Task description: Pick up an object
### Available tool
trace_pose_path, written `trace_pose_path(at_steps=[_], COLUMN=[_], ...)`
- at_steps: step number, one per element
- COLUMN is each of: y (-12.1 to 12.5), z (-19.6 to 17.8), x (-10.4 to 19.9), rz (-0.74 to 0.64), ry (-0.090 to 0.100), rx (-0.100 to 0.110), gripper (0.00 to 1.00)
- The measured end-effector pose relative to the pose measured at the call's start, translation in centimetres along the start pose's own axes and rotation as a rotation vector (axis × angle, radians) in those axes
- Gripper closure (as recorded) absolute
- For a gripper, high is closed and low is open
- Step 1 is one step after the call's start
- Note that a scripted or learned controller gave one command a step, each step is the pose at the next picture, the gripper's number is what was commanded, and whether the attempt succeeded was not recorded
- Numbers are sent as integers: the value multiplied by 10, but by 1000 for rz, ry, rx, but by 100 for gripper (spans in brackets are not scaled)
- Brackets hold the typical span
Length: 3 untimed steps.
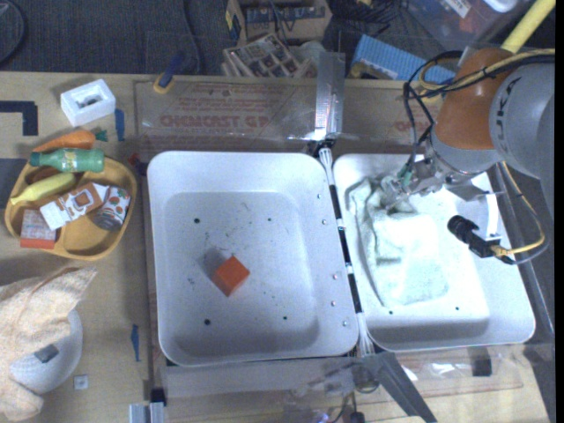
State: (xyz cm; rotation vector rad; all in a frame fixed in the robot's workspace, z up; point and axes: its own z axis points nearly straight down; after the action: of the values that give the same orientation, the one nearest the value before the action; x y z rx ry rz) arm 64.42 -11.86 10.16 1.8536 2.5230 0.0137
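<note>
Camera view, going left to right. Far left on the bench: a yellow bowl (113, 236) full of toy food, with a green bottle (70, 159) lying on top. Just above the bowl: a small white box (88, 102). Down in the left corner: a fluffy tan cloth (40, 320).

Next, the left bin (176, 192), white and shallow. Inside it, a bit left of the middle: one small orange block (232, 275), alone, touching nothing but the floor of the bin. Well apart from the gripper.

Then the right bin (502, 311), right beside the first. Inside it: a crumpled white cloth (405, 258), covering the left part of the floor. At the cloth's top end: the gripper (401, 188), low down and pressed among the folds. Wide or narrow or holding the cloth: cannot tell, too blurry and tucked into the white folds. Above it, on the right: the grey arm (529, 122) with its orange band (467, 104).
</note>
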Motion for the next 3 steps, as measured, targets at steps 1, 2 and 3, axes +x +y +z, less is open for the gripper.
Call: trace_pose_path(at_steps=[1, 2, 3], y=[41, 41, -7], z=[-84, -84, 11], x=[55, 55, -12], rz=[60, 60, 58], ry=[1, 1, -2], rx=[11, 11, 4], gripper=[100, 0, 0])
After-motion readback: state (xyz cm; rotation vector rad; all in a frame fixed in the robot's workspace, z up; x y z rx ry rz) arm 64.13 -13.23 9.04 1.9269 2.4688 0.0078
